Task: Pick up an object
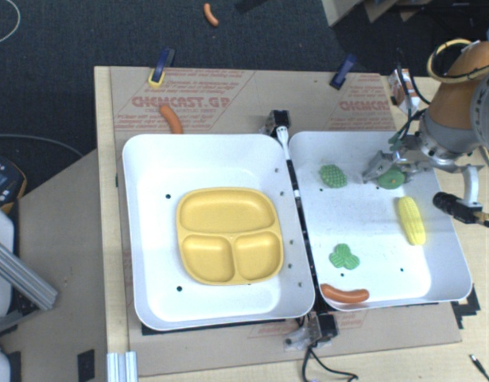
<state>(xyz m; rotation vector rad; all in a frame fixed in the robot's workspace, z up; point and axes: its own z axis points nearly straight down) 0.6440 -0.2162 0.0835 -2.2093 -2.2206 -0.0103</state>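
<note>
Hot dog far from jaws

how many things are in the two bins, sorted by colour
Green: 3, a textured piece, a clover-shaped piece and a piece under the gripper, partly hidden
Yellow: 2, the divided tray and the corn cob
Orange: 1, the hot dog
Total: 6

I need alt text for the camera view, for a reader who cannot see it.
The gripper is low in the right bin, at a green item, near corn, a sausage and two green toys. The left bin holds a yellow tray.
</note>
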